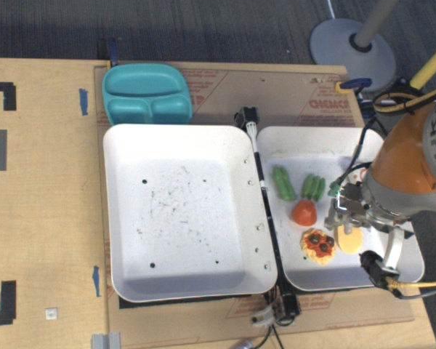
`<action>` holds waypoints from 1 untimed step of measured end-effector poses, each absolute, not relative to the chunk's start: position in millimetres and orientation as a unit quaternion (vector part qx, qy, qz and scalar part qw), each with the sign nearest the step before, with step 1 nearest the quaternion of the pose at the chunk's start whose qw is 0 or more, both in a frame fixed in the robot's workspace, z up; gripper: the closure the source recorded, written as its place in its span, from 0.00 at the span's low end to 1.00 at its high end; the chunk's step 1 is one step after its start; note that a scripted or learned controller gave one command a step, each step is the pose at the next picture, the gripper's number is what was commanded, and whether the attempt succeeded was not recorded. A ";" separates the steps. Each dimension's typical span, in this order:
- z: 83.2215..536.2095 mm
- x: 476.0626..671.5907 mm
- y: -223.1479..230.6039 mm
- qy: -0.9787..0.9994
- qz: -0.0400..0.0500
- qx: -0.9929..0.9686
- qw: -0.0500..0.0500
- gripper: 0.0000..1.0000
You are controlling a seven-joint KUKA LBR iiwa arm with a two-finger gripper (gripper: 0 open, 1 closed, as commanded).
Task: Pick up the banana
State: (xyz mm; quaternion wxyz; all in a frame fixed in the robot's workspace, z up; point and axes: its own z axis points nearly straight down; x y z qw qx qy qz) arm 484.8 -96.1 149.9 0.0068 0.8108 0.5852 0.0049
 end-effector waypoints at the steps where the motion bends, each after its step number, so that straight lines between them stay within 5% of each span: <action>1: 184.4 491.5 1.2 0.506 0.000 0.863 -0.001 1.00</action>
